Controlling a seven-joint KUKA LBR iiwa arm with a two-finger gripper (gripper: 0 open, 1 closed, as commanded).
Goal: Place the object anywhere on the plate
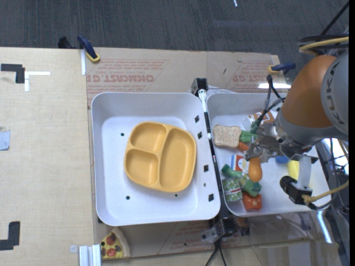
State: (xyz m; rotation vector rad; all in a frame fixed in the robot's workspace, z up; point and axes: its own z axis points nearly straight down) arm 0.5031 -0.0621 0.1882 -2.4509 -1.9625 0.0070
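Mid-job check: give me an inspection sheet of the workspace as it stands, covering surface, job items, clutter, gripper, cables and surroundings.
Surface: cardboard-covered bench bearing two white bins, left bin and right bin.
Job's things: yellow three-compartment plate in the left bin, nothing on it; toy foods in the right bin, among them a bread slice, an orange piece and a red piece.
Clutter: pizza-slice toy on the bench below the left bin.
Gripper: gripper low over the toy pile; finger state unclear.
Cables: black cables by the arm, yellow hose above it.
Surroundings: dark carpet, blue-yellow clamps on the bench's edge.
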